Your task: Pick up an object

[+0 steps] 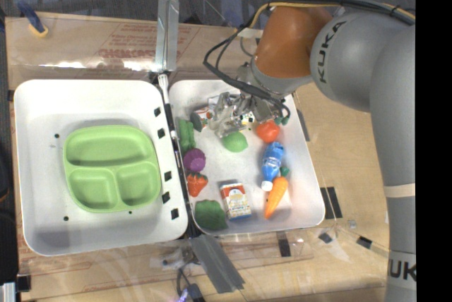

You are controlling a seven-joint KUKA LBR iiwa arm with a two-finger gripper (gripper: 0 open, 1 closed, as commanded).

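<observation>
Gripper (pixel 230 115) low in the upper middle of the frame, down among the clutter at the top of the right bin (pixel 304 180); metal parts and cables crowded together there, so open or closed cannot be told, and nothing seen held. Likely target, judging by closeness: green rounded piece (pixel 236 142), just below the gripper and possibly touching it, with a red-orange round piece (pixel 267 130) just to its right. Centre over one item only before closing; avoid straddling the green and red-orange pieces, since a round shape could roll or squirt out sideways. Close squarely across the widest part, then lift straight up and check for something actually carried. Further down the frame, blue bottle (pixel 272 161), carrot (pixel 276 196) and small carton (pixel 236 200) lying close together, purple piece (pixel 194 160) near the bin's left wall; keep clear of these on the way up. Left bin (pixel 42 117) well apart, bearing a green divided plate (pixel 111 168).
</observation>
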